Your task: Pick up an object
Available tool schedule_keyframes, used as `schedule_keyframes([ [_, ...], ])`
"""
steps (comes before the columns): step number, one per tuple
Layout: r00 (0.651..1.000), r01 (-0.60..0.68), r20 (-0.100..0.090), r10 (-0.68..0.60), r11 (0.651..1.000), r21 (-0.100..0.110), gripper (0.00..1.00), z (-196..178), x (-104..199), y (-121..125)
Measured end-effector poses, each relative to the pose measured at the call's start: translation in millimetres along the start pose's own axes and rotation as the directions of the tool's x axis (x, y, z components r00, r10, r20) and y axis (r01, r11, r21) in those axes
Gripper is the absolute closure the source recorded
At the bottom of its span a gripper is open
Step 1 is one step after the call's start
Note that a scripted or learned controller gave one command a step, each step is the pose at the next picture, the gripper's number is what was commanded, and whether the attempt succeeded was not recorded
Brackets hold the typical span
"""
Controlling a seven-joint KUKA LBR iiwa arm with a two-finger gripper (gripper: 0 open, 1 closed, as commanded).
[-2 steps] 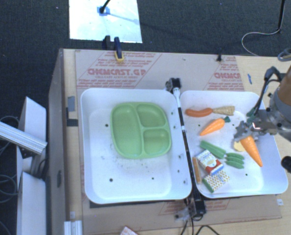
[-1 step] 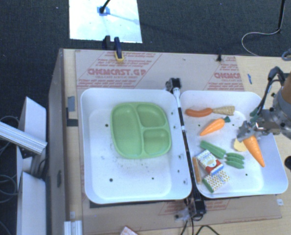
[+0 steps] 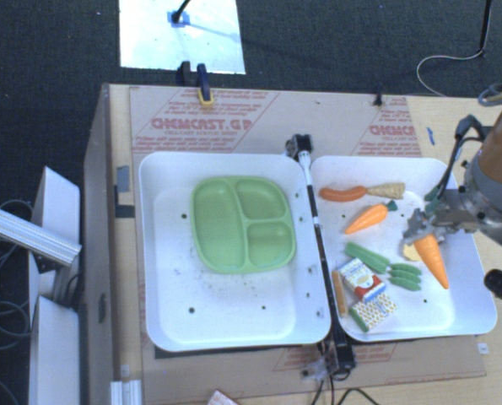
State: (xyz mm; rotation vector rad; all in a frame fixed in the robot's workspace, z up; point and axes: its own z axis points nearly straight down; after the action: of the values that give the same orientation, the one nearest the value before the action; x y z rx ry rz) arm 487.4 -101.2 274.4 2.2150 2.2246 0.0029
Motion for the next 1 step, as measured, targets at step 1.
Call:
schedule_keyframes([
  [1,1.000,0.001,-0.001,-0.001,1.000,0.000,1.00,-1.4,8.0,0.1],
])
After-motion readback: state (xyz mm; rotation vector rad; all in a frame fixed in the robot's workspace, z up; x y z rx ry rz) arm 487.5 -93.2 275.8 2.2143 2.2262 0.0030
